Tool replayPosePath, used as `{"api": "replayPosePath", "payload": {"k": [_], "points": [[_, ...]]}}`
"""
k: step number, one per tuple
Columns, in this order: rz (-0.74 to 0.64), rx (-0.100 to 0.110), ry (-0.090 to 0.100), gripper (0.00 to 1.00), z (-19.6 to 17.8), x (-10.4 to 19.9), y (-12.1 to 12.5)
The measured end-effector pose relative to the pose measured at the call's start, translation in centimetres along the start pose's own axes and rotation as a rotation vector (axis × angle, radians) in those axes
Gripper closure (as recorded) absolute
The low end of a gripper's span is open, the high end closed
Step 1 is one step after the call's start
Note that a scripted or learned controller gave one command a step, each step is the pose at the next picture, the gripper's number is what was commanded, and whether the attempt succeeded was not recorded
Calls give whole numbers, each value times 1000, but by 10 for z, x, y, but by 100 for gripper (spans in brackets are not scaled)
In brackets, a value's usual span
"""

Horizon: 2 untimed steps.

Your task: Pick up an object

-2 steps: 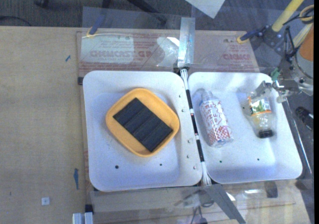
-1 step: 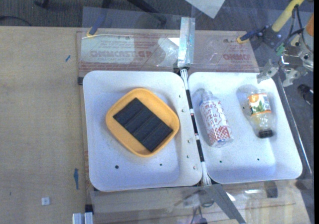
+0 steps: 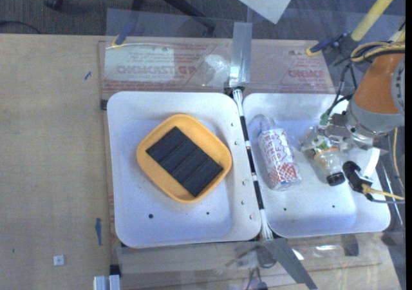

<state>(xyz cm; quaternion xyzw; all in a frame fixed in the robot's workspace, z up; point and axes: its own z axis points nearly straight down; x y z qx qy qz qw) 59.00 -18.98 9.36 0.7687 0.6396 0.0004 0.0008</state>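
Observation:
A clear plastic bottle (image 3: 278, 156) with a red and white patterned label lies on its side in the right bin (image 3: 309, 211), near the bin's left wall. A yellow dish (image 3: 183, 156) holding a black ribbed slab (image 3: 184, 160) sits in the middle of the left bin (image 3: 129, 205). My gripper (image 3: 325, 148) is low over the right part of the right bin, a short way to the right of the bottle and apart from it. Around its tip I see a blurred clump of clear and coloured bits that I cannot make out.
The two bins meet at a raised divider (image 3: 248, 160). A clear plastic sheet (image 3: 212, 66) covers the board behind the bins. The arm's orange band (image 3: 380, 92) hangs over the right bin's far right corner. Bare wooden bench (image 3: 45, 153) lies to the left.

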Motion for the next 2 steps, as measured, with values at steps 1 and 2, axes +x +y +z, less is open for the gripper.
{"api": "replayPosePath", "payload": {"k": [1, 2], "points": [[3, -4, -1, 100, -11, -2, 1], [70, 3, 0, 100, -95, 55, -7]]}}
